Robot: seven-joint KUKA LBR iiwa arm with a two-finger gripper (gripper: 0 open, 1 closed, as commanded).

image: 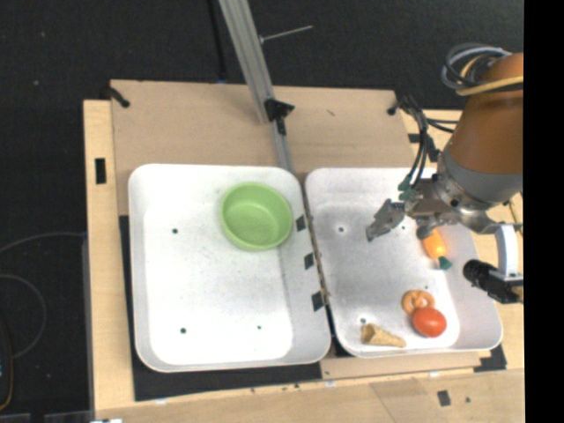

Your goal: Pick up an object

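Observation:
My gripper (pixel 394 222) hangs over the middle of the right bin (pixel 352 271), below the grey and orange arm (pixel 486 139). A small orange piece with a green tip (pixel 434 246) lies just to its right, partly under the wrist. At the bin's near right corner sit a red tomato (pixel 430 322), an orange ring-shaped piece (pixel 413 301) touching it, and a tan cone (pixel 382 335). Nothing shows in the gripper.
A green bowl (pixel 256 216) stands at the back right of the left bin (pixel 176 307). A grey metal post (pixel 251 51) slants up from the back of the bench between the bins. Black clips (pixel 313 258) sit along the seam between the bins.

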